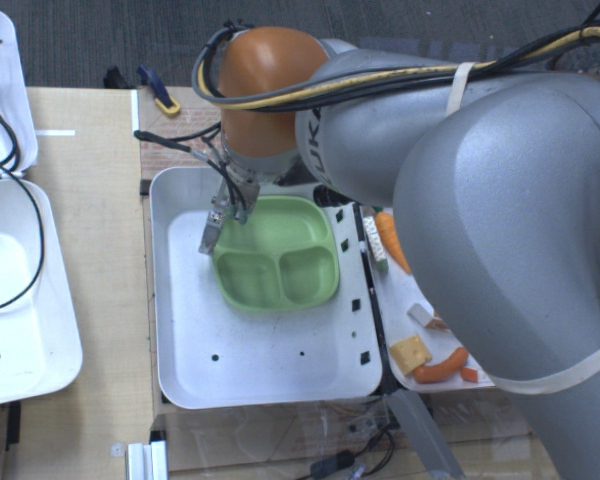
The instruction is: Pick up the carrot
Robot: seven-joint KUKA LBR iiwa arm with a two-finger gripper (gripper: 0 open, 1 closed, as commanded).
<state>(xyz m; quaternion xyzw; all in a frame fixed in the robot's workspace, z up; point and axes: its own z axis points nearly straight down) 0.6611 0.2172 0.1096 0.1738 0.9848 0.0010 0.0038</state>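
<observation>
green divided tray (278, 258) in left bin (180, 348), yellow block (410, 353) in right bin

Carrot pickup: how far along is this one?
Nothing looks done. The orange carrot lies in the right white bin, partly behind the arm. The gripper sits in the left white bin at the green divided plastic plate. Reaching and grasping remain.

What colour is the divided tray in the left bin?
Light green tray, three compartments; clearest in the camera view.

Pale wooden bench (90, 218), dark floor (100, 18)
</observation>
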